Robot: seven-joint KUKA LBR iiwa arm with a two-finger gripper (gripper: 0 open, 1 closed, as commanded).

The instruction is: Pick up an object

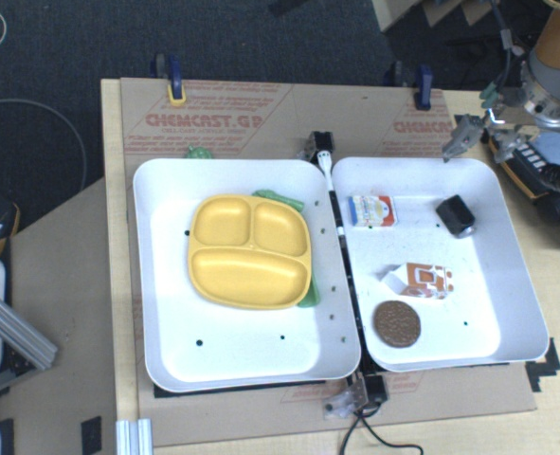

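Camera view has the claw point(464, 136) hovering at two o'clock, just outside the right bin point(516, 254); its spread I cannot tell. Inside that bin, a black block point(456, 215) sits at one o'clock, untouched.

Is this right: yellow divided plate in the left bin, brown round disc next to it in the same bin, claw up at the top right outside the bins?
One thing is off. The brown round disc lies in the right bin, not beside the yellow divided plate in the left bin. The camera view shows it. The claw is at the top right, outside the bins, as you said.
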